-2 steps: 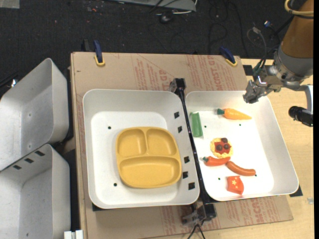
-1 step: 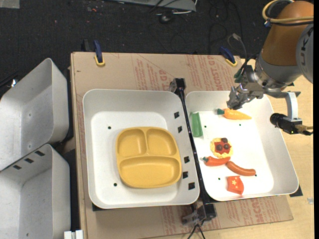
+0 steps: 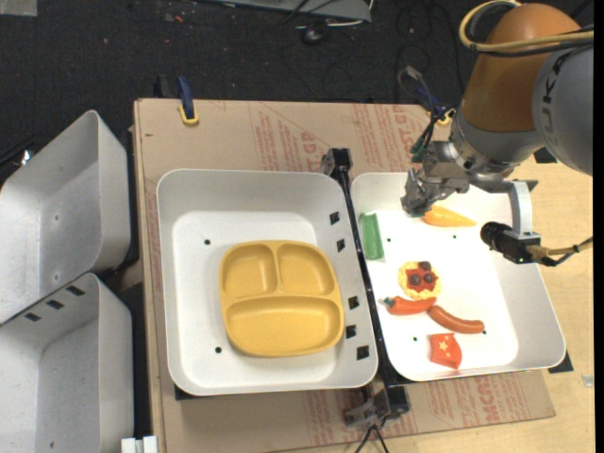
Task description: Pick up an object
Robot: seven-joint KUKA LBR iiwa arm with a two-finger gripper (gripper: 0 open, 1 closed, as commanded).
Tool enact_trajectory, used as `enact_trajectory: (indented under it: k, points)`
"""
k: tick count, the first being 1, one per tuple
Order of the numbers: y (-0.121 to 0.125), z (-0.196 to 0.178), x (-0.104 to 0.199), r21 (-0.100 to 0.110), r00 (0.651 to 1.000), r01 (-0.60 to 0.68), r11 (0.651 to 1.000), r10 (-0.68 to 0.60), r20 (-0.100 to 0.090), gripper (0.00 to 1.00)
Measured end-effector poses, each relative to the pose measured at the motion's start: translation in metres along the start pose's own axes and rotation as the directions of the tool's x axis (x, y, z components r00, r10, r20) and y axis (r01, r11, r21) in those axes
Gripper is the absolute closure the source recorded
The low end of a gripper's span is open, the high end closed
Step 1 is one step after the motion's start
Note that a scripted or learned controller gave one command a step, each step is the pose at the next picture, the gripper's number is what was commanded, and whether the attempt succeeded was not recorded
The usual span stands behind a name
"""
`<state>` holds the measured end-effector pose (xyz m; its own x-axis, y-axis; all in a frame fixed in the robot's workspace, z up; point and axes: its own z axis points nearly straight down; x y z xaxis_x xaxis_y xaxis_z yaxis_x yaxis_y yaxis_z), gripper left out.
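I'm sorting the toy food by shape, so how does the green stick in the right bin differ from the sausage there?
The green stick is flat-sided and straight, lying along the bin's left wall; the sausage is rounded, reddish brown, and lies slanted nearer the bin's front. The green stick sits alone; the sausage lies close to a red chili. Both are elongated.

Hidden, cropped and unreadable parts

The arm (image 3: 528, 74) is cut off by the right and top edges, and its pincer (image 3: 422, 199) is too dark and small to tell how its fingers stand; it covers the left tip of the orange carrot-shaped piece (image 3: 448, 218). The small round toy with dark dots (image 3: 419, 277) is too small to identify. The spare white bins (image 3: 57, 253) at left run off the frame.
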<state>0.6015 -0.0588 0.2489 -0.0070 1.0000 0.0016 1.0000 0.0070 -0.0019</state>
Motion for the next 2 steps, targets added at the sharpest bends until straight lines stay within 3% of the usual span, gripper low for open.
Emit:
enact_trajectory:
  k: [2]
  points:
    - [-0.033,0.007,0.11,0.001,1.0,0.002,1.0,-0.002,-0.001,1.0]
